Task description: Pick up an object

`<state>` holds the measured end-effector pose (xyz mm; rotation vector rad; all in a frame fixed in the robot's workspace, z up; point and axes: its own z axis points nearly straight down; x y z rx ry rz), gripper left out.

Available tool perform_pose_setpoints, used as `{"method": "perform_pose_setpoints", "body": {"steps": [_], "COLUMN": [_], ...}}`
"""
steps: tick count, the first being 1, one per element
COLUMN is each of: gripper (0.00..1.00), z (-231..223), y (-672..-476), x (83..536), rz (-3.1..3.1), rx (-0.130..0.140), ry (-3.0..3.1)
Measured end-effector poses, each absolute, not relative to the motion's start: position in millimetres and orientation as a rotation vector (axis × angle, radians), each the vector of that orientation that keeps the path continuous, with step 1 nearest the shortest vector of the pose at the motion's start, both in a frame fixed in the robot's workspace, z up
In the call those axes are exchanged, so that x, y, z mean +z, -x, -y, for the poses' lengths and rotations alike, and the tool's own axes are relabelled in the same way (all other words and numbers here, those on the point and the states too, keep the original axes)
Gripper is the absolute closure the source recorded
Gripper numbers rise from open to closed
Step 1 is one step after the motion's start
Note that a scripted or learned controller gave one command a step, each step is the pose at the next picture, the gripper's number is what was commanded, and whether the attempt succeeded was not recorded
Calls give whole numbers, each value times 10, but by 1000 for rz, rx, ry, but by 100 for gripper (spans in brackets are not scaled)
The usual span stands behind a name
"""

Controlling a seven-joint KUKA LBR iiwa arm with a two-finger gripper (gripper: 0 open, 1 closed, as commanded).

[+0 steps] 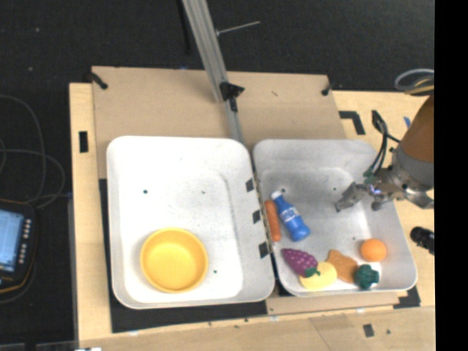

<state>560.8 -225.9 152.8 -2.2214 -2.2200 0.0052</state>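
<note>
Orange ball (373, 249) below end effector (358, 196)

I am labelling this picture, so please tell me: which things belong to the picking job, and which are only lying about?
Job:
hand
blue bottle
carrot
grapes
orange
right bin

Lying about:
yellow bowl
left bin
tablet
metal pole

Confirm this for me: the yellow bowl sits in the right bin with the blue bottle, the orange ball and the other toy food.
Not quite. The camera view shows the yellow bowl alone in the left bin, near its front. The blue bottle, the orange ball and the other toy food are in the right bin, as you said.
</note>
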Motion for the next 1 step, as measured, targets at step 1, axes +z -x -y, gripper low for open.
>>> {"method": "perform_pose_setpoints", "body": {"steps": [1], "gripper": [0], "z": [2267], "y": [-5598], "x": [1000], "rz": [2219], "rx": [6], "ry": [2221]}}
